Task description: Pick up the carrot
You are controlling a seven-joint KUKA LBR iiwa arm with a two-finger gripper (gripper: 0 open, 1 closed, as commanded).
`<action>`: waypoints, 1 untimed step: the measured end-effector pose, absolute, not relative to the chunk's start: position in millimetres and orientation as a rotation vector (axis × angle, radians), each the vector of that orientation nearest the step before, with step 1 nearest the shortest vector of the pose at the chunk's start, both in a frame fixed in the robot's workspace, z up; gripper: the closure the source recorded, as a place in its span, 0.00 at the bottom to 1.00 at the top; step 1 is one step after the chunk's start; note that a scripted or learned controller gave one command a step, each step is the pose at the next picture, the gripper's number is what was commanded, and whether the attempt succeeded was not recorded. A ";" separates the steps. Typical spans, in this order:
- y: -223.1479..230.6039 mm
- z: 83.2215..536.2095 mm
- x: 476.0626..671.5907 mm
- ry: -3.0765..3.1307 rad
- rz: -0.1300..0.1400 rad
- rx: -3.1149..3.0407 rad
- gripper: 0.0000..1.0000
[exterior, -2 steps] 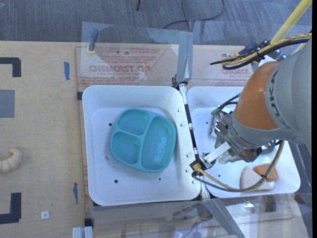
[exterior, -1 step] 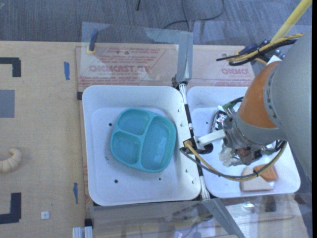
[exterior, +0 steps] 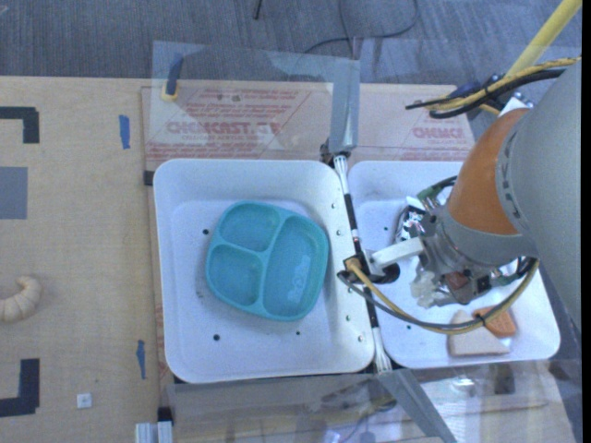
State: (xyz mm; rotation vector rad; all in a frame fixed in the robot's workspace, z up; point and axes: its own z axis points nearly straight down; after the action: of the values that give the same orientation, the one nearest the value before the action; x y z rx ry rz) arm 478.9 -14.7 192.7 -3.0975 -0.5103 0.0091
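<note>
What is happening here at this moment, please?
A grey robot arm with an orange band reaches in from the right and hangs low over the right bin. Its gripper is just beside the carrot, an orange piece lying near a tan, bread-like piece in the bin's near right corner. The carrot lies in the bin, not lifted. The left bin holds a teal divided plate.

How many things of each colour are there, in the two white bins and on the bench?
Teal: 1, the divided plate in the left bin
Orange: 1, the carrot in the right bin
Tan: 2, the bread slice beside the carrot and the croissant on the bench
Total: 4
</note>
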 end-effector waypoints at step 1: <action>-7.4 183.4 478.3 -0.315 0.009 -3.123 1.00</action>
State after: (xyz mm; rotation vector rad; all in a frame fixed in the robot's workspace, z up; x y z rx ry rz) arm 478.3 -7.4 183.4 -3.1230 -0.3150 0.0089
